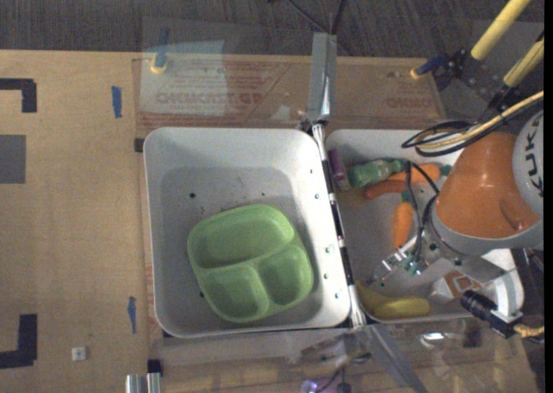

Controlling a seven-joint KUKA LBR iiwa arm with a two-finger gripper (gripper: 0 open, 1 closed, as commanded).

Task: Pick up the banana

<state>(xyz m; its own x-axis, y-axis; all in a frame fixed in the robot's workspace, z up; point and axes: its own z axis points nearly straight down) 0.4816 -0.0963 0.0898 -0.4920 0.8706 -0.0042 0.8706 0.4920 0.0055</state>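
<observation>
Cardboard covers the bench [69, 236] under two white bins. From above, the gripper [404, 263] hangs in the right bin [367, 218] — whether it is spread or pressed together, I cannot tell. Just below it lies the banana [397, 306]; a carrot [403, 223] sits just above — a green tray [251, 262] rests in the left bin [164, 210].

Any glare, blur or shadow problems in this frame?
Camera view: soft overall, slightly grainy; the banana reads clearly by the right bin's near edge; the arm shades that bin; faint glare on the clear sheet behind the bins.
</observation>
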